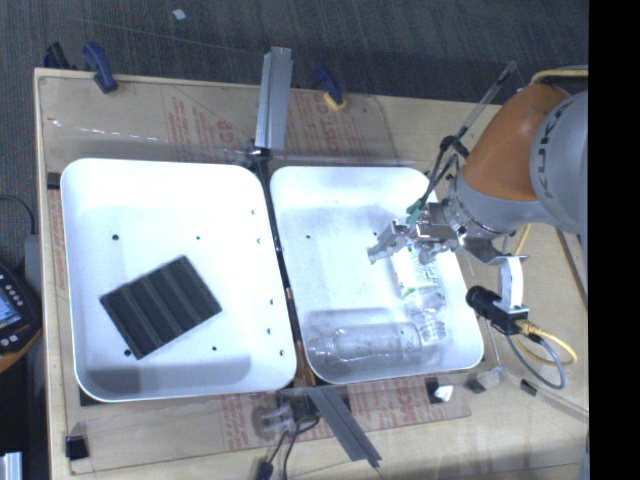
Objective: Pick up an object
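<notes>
Hovering over the right bin, the pincer sits low above the upper end of a small clear bottle that lies roughly lengthwise down the bin's right side. Can't tell from this angle whether the pincer is wide, narrow or on anything; metal parts blur into the bottle's glare. Nothing visibly clamped, so I'd call it not held. A second, larger clear bottle lies flat along the bin's near wall, its right end touching or just beside the small one's lower end; they form an L in that corner. Likely reason for the arm being where it is: the small bottle's upper end is the freest bit, away from the wall and the other bottle. Risks, my read: clear round plastic will roll or slip, and the near wall plus the big bottle crowd any grasp lower down. Left bin holds a dark ribbed slab, flat, angled, well apart from the arm and awkward to pinch. Blue clamps sit on the counter's far edge, out of the way.
</notes>
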{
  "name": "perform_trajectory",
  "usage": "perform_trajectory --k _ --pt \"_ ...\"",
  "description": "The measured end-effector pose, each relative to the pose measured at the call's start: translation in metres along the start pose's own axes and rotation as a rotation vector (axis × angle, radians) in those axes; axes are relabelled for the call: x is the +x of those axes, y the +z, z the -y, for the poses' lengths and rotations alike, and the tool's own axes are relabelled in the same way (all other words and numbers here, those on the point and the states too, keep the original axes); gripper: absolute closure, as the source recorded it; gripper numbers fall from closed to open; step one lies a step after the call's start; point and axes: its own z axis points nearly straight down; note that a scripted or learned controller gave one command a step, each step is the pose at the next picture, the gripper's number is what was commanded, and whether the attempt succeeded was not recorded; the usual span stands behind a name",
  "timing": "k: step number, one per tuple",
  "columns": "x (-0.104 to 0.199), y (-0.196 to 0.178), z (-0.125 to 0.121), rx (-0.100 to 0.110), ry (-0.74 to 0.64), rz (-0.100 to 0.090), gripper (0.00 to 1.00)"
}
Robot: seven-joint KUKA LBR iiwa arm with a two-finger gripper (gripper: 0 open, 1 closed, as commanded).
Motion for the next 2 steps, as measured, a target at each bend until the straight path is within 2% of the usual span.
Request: perform_trajectory --k 1,2 --pt "0.021 -0.008 0.036 -0.001 -0.124 0.0 0.0" --pt "-0.004 -0.001 0.002 -0.002 -0.164 0.001 0.0"
